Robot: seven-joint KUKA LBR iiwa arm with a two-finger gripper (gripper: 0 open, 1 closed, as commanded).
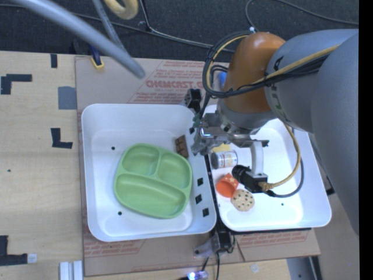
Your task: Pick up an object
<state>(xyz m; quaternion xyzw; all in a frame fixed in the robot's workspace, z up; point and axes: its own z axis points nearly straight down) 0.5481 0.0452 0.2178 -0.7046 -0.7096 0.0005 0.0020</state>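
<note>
The end effector point(205, 134) hangs over the divide between bins; I cannot tell its state. A green tray point(154, 181) lies at eight o'clock from it.

On my screen the two white bins point(93, 174) sit side by side on a brown cardboard sheet point(169, 83) spread over the pale wooden surface point(35, 179), which carries black tape marks point(58, 137). Past its far edge I see dark carpet point(192, 7) with black cables point(169, 35) lying across it.
</note>
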